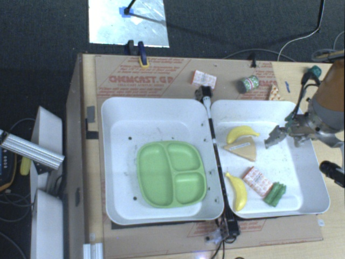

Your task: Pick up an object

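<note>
A robotics lab is suggested: two white bins (161, 112) are set on a cardboard-covered bench (156, 74) over dark carpet (43, 26), cables (302, 36) are trailed across it, and toy food is used as props.

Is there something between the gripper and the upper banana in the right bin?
Nothing visible stands in the way. The gripper hangs over the right bin, and only bare white floor lies between it and the upper banana.
</note>
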Controlling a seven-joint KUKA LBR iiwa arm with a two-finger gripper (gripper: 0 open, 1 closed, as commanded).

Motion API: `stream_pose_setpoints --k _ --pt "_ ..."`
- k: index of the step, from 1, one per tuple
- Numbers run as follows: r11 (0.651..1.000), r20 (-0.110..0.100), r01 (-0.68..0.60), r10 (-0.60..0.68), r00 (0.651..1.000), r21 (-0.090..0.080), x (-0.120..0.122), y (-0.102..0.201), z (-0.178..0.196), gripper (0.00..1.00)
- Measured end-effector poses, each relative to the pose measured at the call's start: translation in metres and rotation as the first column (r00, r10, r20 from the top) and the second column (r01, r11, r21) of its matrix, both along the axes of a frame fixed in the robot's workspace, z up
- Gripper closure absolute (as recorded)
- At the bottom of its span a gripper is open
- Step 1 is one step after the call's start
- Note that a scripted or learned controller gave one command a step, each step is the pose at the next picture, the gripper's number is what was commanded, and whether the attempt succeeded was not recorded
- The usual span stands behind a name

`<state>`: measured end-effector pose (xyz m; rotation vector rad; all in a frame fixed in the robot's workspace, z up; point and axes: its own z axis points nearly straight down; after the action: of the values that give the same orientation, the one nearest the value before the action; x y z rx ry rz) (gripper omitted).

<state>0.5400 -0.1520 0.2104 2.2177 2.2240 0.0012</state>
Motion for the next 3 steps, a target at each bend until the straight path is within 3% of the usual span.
stream_pose_setpoints --k 1,2,3 --pt "1.0 -0.001 0.0 0.0 1.0 0.0 -0.017 0.045 -0.073 0.0" --pt "1.0 0.008 0.002 -0.002 1.0 -0.002 -0.047 0.068 -0.115 0.0" --pt "1.0 0.01 0.005 -0.005 1.0 -0.003 -0.044 0.067 -0.12 0.0"
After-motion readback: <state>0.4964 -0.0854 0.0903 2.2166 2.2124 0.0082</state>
